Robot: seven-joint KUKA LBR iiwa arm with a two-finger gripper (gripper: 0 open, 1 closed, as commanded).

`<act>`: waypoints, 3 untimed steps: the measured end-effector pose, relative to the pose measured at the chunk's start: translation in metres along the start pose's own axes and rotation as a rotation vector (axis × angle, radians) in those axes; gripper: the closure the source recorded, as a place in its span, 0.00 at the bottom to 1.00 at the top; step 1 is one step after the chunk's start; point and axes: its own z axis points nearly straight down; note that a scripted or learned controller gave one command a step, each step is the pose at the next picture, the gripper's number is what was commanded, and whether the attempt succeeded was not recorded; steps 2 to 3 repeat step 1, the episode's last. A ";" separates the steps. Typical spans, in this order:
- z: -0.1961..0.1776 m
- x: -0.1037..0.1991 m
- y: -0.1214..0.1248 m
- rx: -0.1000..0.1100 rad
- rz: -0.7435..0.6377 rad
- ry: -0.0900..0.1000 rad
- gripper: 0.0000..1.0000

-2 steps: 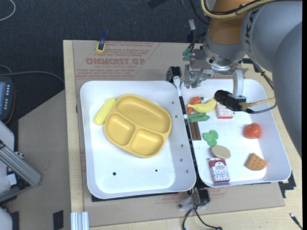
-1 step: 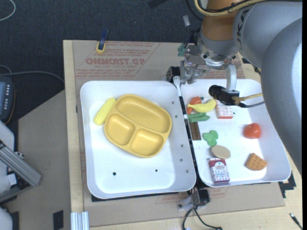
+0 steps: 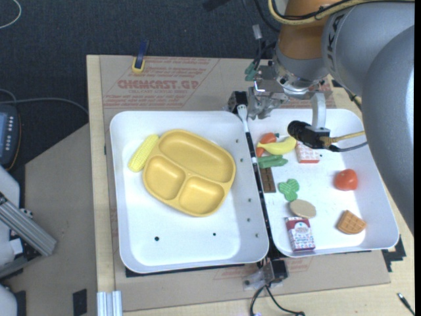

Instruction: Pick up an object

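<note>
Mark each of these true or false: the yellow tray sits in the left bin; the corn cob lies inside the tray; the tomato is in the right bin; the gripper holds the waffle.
1. The yellow tray sits in the left bin. True.
2. The corn cob lies inside the tray. False: it lies beside the tray's left edge.
3. The tomato is in the right bin. True.
4. The gripper holds the waffle. False: the waffle lies on the bin floor, far from it.

Bright even overhead light, soft shadows (slight blur)

"CHEMCAST GP" in red on the cardboard sheet (image 3: 164, 78).
</note>
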 end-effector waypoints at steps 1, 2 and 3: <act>-0.018 0.006 0.007 -0.007 -0.002 0.000 1.00; -0.018 0.006 0.007 -0.007 -0.002 0.000 1.00; -0.018 0.006 0.007 -0.007 -0.002 0.000 1.00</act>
